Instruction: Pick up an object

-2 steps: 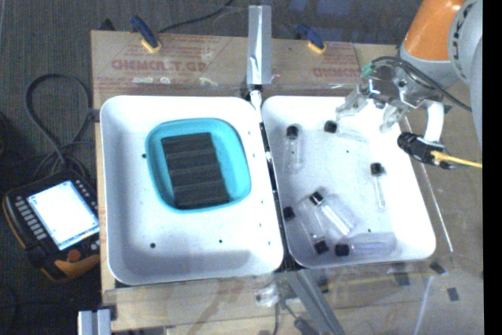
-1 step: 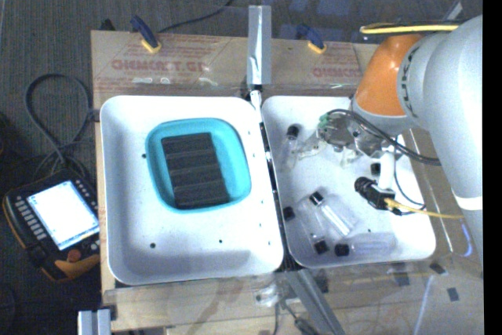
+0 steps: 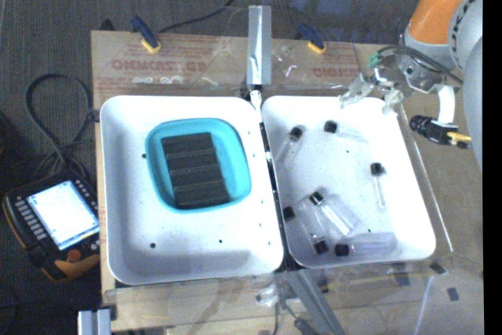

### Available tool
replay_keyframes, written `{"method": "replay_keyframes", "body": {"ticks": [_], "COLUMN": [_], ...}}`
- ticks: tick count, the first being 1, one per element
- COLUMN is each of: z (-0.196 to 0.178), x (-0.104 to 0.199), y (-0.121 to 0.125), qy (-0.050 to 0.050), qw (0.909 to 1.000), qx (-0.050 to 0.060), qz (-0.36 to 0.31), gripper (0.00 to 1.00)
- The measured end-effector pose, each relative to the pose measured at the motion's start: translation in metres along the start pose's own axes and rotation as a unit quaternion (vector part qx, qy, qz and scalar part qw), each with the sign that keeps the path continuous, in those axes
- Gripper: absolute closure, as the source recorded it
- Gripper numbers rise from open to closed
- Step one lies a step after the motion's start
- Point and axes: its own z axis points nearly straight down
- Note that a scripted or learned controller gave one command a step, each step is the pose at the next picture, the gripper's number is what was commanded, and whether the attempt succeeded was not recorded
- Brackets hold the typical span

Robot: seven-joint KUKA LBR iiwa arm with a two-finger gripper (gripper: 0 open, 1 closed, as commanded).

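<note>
Several clear vials with black caps lie scattered in the right bin (image 3: 408, 169): one near the top left (image 3: 292, 140), one at the right (image 3: 379, 183), a larger one near the middle (image 3: 329, 213), and another along the front wall (image 3: 367, 246). My gripper (image 3: 370, 98) hangs over the bin's far right corner, above its rim. Its fingers (image 3: 351, 96) are spread, with nothing between them, and it stands apart from all the vials.
The left bin (image 3: 118, 192) holds a blue tray (image 3: 161, 169) with a black ribbed block (image 3: 194, 166) in it. A metal post (image 3: 258, 43) stands behind the seam between the bins. A handheld pendant (image 3: 55, 223) lies at the far left, off the bench.
</note>
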Motion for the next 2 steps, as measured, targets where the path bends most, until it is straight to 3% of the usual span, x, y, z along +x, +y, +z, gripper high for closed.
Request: {"method": "replay_keyframes", "body": {"ticks": [1,2], "z": [0.109,0.098], "x": [0.047,0.047], "y": [-0.021,-0.020], "qy": [-0.001,-0.001], "qw": [0.9997,0.9997], "qx": [-0.003,-0.004], "qz": [-0.024,-0.024], "gripper": [0.00,1.00]}}
